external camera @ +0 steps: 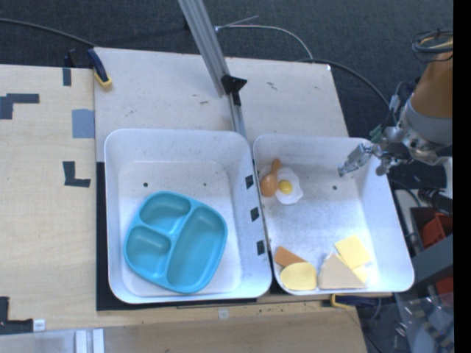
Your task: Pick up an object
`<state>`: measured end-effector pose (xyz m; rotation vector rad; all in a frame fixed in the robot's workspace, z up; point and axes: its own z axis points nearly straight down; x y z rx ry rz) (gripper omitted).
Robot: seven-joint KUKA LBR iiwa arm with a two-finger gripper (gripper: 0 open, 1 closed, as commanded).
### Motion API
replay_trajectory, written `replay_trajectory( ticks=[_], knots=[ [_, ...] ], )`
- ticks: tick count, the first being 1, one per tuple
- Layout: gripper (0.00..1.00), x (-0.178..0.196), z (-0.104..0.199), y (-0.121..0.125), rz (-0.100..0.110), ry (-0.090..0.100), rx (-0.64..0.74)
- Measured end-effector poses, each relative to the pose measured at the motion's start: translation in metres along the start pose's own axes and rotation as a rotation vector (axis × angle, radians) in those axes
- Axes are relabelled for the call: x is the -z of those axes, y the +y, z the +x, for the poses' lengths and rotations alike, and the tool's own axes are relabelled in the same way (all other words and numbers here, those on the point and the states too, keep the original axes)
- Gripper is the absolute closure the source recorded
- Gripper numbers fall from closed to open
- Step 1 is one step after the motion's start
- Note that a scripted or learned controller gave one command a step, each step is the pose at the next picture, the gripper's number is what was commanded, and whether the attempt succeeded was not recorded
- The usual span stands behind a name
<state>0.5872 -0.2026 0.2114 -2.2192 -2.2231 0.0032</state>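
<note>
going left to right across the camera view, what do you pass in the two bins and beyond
blue divided plate → fried egg toy → round yellow piece → yellow cheese slice → gripper at the right bin's far right edge

A: The plate [175,241]?
B: Light blue, plain. Both bins [184,149] white, finely speckled.
A: And the food?
B: Egg [287,188] white with yellow yolk, cheese [352,251] pale yellow, carrot [288,256] orange. Bench [37,168] is light wood with grey marks.
</note>
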Motion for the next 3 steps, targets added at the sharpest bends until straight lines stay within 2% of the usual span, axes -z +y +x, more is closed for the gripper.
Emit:
replay_trajectory(
  ticks=[1, 2, 3],
  knots=[
    [0.0, 0.052, 0.001, -0.017, -0.006, 0.0, -0.001],
    [0.0, 0.333, -0.007, 0.022, -0.011, -0.002, 0.002],
    [0.0, 0.327, 0.011, 0.053, -0.002, -0.001, 0.001]
  ],
)
